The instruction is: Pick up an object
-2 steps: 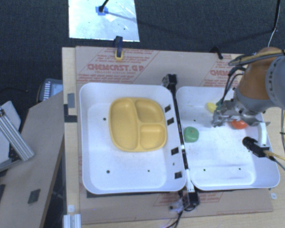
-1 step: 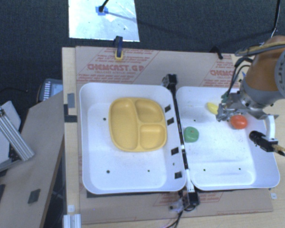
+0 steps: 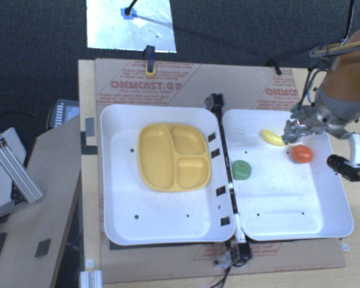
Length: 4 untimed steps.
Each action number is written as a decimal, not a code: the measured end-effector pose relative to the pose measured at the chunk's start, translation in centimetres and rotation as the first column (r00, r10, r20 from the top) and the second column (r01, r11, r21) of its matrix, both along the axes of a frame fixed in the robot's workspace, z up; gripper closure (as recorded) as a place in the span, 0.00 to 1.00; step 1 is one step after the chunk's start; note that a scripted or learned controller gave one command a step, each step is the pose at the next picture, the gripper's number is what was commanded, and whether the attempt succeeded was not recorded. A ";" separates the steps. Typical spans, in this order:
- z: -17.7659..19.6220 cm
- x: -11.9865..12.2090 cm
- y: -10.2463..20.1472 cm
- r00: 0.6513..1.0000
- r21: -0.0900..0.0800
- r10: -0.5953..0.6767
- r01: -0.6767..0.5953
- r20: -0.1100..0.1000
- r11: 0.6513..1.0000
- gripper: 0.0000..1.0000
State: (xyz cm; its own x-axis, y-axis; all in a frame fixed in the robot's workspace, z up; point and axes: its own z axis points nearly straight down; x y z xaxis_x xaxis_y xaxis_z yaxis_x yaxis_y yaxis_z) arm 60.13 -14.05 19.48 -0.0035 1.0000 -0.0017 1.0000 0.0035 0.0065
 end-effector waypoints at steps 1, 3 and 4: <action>3.0 0.1 0.0 1.000 0.001 0.002 -0.002 -0.002 1.000 1.00; 2.6 -0.6 10.2 1.000 0.004 0.006 -0.006 -0.006 1.000 1.00; 1.7 -0.7 16.0 1.000 0.004 0.007 -0.007 -0.006 1.000 1.00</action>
State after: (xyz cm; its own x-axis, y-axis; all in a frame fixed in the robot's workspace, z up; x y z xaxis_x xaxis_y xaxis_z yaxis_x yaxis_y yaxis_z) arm 59.43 1.90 21.22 -0.0100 0.9999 0.0021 0.9999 0.0100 0.0008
